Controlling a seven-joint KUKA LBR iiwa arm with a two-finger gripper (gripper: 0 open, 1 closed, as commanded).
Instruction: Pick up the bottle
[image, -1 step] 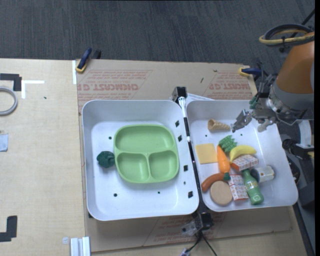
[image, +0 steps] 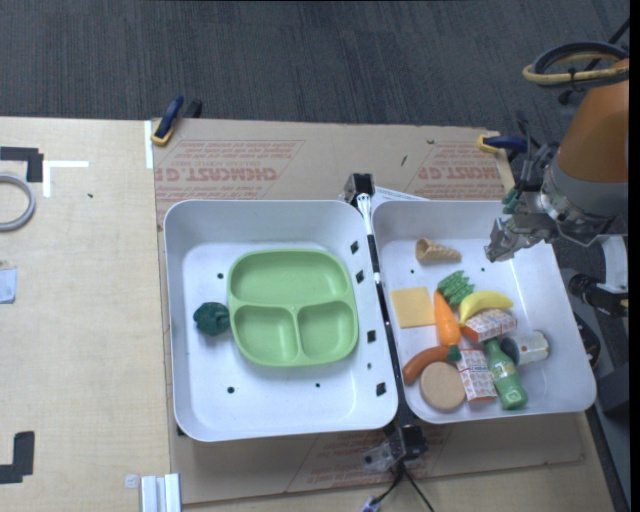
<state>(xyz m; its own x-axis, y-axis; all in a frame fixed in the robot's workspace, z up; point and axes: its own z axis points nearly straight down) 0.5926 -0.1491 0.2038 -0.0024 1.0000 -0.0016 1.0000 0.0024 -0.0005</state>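
Observation:
A green bottle with a red-and-white label lies on its side near the front right corner of the right bin, among toy food. My gripper hangs over the back right part of that bin, well behind the bottle and apart from it. Its dark fingers point down and nothing shows between them.
Around the bottle lie a banana, a carrot, a sausage, a round cookie, small cartons, a cheese slice and a cone. The left bin holds a green divided plate and broccoli.

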